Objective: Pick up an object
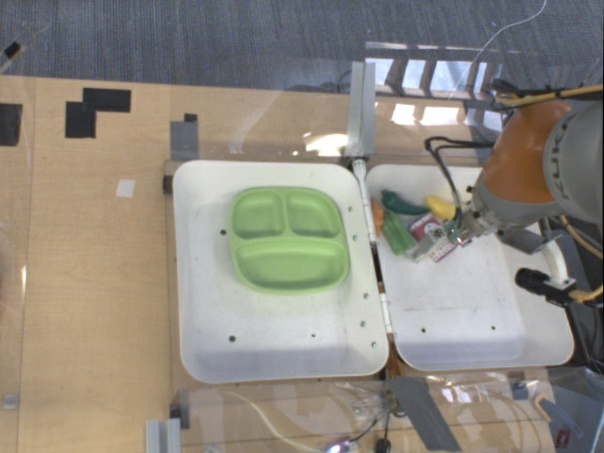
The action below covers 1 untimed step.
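Observation:
In the right bin, a small pile of objects lies in the far left corner. It holds a dark green piece, a yellow piece, an orange piece, a light green piece and a red-and-white packet. My gripper hangs low at the pile's right edge, just past the packet and under the yellow piece. The grey wrist with its orange band reaches in from the right above it.
The left bin holds a light green divided plate near its middle. A ridge separates the two bins. A metal post stands behind the bins. A black cable loops beside the wrist.

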### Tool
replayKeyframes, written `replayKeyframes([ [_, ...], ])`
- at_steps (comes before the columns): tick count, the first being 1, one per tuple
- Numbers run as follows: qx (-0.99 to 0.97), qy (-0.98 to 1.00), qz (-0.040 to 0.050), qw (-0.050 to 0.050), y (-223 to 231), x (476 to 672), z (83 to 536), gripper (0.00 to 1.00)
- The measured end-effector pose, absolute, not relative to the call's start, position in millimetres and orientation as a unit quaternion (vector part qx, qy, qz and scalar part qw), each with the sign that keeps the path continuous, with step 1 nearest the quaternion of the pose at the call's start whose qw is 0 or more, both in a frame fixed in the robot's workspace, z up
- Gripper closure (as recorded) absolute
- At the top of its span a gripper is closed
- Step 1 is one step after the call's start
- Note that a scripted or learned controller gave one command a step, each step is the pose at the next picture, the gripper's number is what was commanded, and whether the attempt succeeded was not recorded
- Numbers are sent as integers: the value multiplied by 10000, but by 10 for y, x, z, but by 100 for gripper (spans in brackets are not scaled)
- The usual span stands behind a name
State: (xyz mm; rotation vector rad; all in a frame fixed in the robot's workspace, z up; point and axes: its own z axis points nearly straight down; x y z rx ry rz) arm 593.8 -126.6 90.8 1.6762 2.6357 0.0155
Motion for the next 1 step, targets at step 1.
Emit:
replayKeyframes([
  [1, 5050, 8631, -44, -66, -1195, 6646, 872, 0],
])
